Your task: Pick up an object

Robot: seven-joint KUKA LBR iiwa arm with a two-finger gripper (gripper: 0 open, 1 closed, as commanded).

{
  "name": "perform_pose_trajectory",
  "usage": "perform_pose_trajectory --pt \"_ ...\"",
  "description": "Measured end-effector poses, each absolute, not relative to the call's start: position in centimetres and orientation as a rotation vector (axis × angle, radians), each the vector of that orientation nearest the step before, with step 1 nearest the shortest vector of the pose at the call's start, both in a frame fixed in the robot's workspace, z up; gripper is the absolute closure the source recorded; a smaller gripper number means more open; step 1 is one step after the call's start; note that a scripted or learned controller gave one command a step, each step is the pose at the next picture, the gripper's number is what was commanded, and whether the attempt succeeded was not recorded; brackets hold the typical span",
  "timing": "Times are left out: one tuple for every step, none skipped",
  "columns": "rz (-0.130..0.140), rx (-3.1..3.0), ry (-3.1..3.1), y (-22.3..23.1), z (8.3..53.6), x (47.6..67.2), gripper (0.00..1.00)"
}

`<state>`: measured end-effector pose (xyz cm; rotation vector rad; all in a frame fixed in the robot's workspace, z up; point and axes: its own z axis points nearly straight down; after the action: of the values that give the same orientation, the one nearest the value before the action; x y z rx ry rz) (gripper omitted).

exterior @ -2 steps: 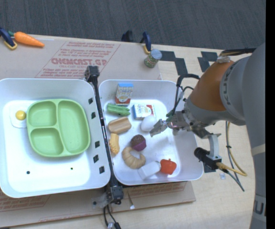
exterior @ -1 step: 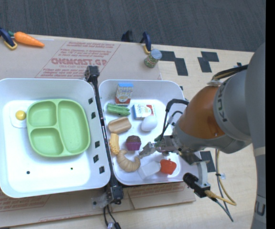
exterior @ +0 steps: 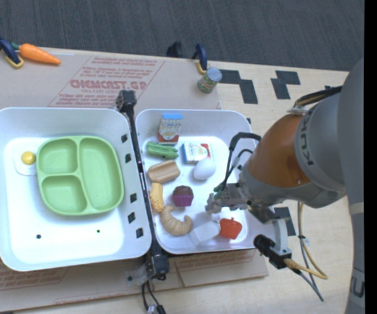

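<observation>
Right bin: end effector grip unclear, beside glossy red tomato.

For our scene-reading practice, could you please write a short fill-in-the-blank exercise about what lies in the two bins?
1. The green divided plate lies in the ____ bin.
2. The plate has ____ compartments.
3. The carrot lies ____ both bins, on the bench.
4. The purple item lies in the ____ bin.

Missing words: left; three; outside; right

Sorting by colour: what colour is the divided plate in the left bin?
Light green, seen clearly in the camera view: divided plate.
</observation>
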<state>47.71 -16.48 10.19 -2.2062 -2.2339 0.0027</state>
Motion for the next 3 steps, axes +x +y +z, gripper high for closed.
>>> perform_pose_trajectory --pt "-0.001 -2.217 -2.231 -16.6 25.4 48.9 1.0" --pt "0.001 -2.215 -2.228 -17.6 23.0 47.7 1.0" --pt "-0.002 -2.216 -2.23 -16.5 25.1 47.8 1.0"
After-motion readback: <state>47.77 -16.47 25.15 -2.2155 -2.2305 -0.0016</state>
